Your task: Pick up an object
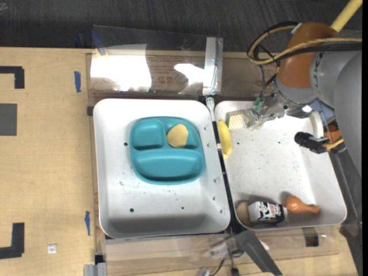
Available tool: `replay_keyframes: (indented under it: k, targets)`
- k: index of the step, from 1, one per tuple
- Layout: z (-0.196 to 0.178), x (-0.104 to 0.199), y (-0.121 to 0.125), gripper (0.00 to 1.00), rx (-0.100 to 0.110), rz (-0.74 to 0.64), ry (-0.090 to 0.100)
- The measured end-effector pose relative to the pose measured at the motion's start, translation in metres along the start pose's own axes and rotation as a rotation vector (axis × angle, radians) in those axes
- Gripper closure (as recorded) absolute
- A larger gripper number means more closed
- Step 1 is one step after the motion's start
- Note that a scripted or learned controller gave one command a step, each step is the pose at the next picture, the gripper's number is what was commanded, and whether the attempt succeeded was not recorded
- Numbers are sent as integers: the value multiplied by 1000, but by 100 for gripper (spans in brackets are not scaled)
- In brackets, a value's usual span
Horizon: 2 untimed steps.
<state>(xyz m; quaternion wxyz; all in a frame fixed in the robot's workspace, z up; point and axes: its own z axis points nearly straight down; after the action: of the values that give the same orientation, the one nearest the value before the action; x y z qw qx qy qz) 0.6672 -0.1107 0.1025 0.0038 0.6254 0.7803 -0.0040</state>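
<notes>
Hugging right bin's (322, 177) far edge, possibly: jaws.

From my seat the feed looks evenly lit from overhead, bright enough that both white bins (115, 211) read clearly. The worst glare sits on the clear plastic sheet (149, 68) behind the left bin, blown out to pure white. Shadows are soft and short; I see a faint one under the teal tray (167, 165). The arm (339, 79) at upper right is soft and out of focus. The picture is slightly grainy overall.
</notes>
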Motion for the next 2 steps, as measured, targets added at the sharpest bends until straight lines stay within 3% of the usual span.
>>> replay_keyframes:
  k: [1,2]
  targets:
    - [17,-38,-11,100,11,139,19]
    - [18,-40,-10,0,3,140,12]
